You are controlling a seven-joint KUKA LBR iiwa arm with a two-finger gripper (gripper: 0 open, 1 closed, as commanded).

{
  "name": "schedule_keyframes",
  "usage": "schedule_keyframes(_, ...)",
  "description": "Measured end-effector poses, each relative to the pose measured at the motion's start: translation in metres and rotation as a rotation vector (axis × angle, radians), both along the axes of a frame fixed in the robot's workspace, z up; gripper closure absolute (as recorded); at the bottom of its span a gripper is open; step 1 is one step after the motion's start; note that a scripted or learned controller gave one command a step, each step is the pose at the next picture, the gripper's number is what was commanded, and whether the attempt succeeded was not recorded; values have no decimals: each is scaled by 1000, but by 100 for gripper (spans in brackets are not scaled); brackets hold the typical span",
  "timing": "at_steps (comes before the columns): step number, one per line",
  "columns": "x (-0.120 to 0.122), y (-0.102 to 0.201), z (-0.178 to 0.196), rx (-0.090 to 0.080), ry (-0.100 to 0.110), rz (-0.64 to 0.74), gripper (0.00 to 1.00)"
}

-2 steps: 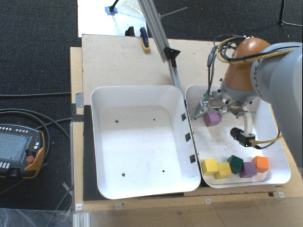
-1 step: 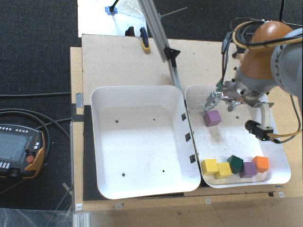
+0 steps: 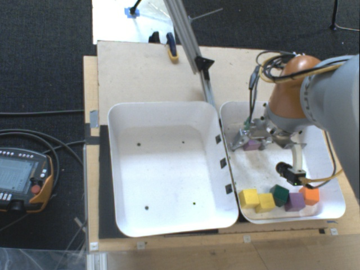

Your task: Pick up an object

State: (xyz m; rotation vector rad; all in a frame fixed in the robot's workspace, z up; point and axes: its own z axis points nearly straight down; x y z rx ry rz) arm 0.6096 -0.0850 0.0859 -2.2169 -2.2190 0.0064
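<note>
Where the gripper (image 3: pixel 251 140) pinches a purple block (image 3: pixel 252 145): right bin (image 3: pixel 332 207) (five blocks (image 3: pixel 279 198) clustered near).

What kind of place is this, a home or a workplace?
Most likely a robotics lab. A grey arm reaches over two white bins on a bench, small coloured blocks lie in one bin, and a control pendant rests on the carpet.

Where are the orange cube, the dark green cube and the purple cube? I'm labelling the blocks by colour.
Small orange cube (image 3: pixel 310 195): camera view, on its top face.
Small dark green cube (image 3: pixel 280 194): camera view, on its top face.
Small purple cube (image 3: pixel 295 201): camera view, on its front face.
</note>
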Motion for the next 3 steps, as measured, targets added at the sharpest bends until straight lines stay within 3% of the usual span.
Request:
schedule_keyframes(1,3,-1,16,-1,-10,1,100)
schedule_keyframes(2,54,60,110,1,-19,10,100)
schedule_keyframes(3,51,114,104,2,-7,10,100)
